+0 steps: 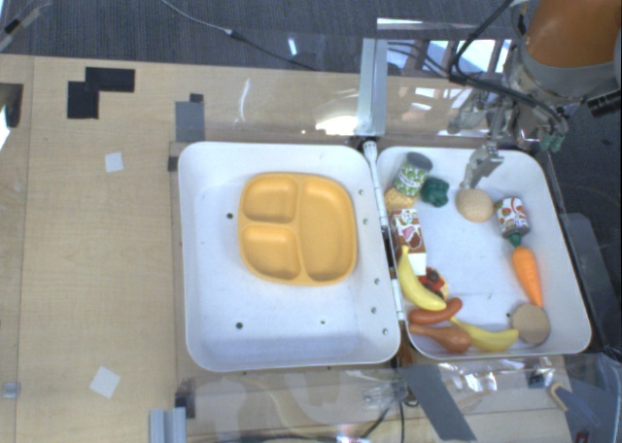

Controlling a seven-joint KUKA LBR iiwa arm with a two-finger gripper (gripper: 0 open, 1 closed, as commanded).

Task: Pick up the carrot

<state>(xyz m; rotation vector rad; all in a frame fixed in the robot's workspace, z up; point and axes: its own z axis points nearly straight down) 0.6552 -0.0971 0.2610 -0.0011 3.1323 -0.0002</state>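
here, carrot [526,274] at right bin's right side, well below tool [480,167], tool's state unclear

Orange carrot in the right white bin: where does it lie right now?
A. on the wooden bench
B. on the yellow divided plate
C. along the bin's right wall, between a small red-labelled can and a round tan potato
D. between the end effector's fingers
C: the orange carrot lies by the right wall of the right white bin, below the small red-labelled can and above the round tan potato.

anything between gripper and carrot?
Camera view: the red-labelled can lies between the gripper and the carrot, with the round potato just below the gripper.
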